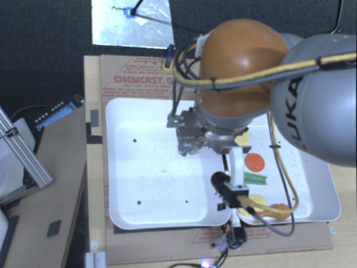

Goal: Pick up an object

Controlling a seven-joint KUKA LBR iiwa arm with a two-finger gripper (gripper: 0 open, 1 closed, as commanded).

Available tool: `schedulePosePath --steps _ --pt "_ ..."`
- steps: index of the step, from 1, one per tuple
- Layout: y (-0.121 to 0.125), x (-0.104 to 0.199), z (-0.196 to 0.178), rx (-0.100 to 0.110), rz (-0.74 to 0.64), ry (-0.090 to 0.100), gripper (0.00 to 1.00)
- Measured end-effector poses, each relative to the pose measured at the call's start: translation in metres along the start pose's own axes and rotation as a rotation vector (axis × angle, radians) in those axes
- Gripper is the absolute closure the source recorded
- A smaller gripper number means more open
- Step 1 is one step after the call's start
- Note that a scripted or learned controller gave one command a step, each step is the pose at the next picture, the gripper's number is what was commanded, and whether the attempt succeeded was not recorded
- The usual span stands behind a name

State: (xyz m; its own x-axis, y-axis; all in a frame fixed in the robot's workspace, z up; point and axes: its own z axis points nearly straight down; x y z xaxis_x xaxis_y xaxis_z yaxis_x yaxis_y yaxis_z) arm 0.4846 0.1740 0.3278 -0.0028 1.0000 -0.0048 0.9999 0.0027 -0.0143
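**benchwatcher:** Only the one overhead camera here, so going off that. The arm (279,94) is reaching in from the right and hanging over the seam between the two white bins. The pincer (192,135) is sitting under the orange wrist band, low over the left bin (145,172), and the wrist is blocking the tips, so I cannot tell if it's apart or together. Nothing is showing in its grip.

**gripnerd:** Where's the stuff to grab, then?

**benchwatcher:** All off to the pincer's right and nearer the camera, in the right bin (323,200). An orange-red disc (255,162) is lying flat, a green piece (255,178) is sitting just below it, a yellow bit (243,140) is peeking out close beside the wrist, and a yellow-orange lump (268,206) is lying down by the front rim near the cable.

**gripnerd:** Handling guesses?

**benchwatcher:** I'm reading them as small, light toy-ish pieces, probably stiff and a bit slick. The disc is looking tough, lying flat with no edge to pinch. I'm leaning toward the green piece, taken across its narrow sides. Light things are likely to skid if nudged.
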Motion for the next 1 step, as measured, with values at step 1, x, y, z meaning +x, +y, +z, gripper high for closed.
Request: schedulePosePath --steps 1 --pt "0.0424 0.0634 0.0001 -0.016 -0.006 0.007 1.00"
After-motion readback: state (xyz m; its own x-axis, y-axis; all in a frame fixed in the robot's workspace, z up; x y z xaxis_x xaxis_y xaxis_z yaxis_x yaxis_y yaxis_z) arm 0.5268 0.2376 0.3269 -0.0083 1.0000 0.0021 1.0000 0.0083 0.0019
